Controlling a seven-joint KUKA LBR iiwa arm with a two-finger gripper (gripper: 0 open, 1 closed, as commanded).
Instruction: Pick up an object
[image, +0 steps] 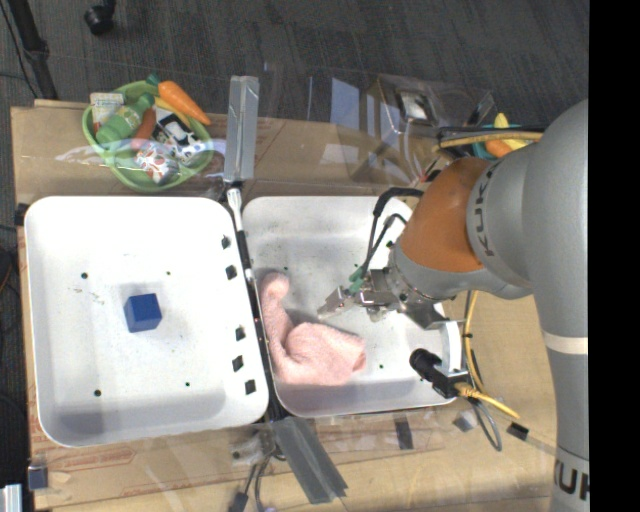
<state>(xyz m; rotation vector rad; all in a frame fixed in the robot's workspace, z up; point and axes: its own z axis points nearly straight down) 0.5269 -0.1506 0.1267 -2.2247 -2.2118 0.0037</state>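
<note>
Pink cloth (312, 350) lies just below-left of my tool (338, 300), fingers parted and gripping nothing, my arm (470, 225) bent low over the right bin (300, 215).

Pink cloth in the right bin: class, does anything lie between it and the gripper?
Nothing visible does. The gripper hovers just above and right of the pink cloth, with bare floor of the right bin between them.

Blue cube (143, 311) in left bin (60, 225), pink cloth (310, 345) in right bin (300, 210) — tool (335, 302) above it
</note>
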